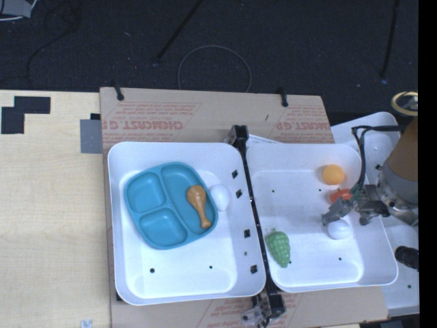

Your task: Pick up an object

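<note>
A dark carpeted floor [205, 33] with loose cables filled the background, and a pale wooden bench [48, 217] lay below it, topped by a brown cardboard sheet [205, 115]. Two white bins sat side by side on the sheet. The left bin [171, 279] held a blue divided tray [153, 210] with a toy chicken drumstick [199, 205] across it and a white egg [220, 197] touching its right edge. The right bin [307, 265] held a green bunch of grapes [278, 247], an orange ball [333, 174] and a white ball [338, 229]. The gripper [351, 210] hung low just above the white ball; whether it was spread or closed I cannot tell.
</note>
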Controlling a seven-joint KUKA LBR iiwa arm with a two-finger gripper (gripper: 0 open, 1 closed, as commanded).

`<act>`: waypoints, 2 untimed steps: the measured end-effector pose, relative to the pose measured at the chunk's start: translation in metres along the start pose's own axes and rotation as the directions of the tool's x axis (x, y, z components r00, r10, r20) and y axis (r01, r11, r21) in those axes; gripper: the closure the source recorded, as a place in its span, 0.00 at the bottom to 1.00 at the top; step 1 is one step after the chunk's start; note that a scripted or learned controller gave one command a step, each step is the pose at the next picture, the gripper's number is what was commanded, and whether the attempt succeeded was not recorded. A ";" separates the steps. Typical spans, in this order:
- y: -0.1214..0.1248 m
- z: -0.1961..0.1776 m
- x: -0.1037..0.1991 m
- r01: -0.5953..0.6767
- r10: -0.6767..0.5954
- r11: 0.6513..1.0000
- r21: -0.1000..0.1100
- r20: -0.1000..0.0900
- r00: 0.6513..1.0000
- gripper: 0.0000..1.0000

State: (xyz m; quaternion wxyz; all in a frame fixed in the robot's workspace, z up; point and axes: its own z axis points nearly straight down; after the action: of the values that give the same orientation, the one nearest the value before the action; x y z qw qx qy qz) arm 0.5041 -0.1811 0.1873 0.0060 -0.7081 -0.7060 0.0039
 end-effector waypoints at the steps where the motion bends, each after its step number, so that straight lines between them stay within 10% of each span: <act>1: 0.003 -0.006 0.000 0.002 -0.002 1.000 -0.012 0.003 1.000 0.00; 2: 0.003 0.037 -0.001 0.003 -0.003 1.000 -0.007 0.000 1.000 0.00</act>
State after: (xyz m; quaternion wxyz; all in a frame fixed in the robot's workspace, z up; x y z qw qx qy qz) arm 0.5066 -0.1823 0.1498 0.0034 -0.7071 -0.7071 0.0015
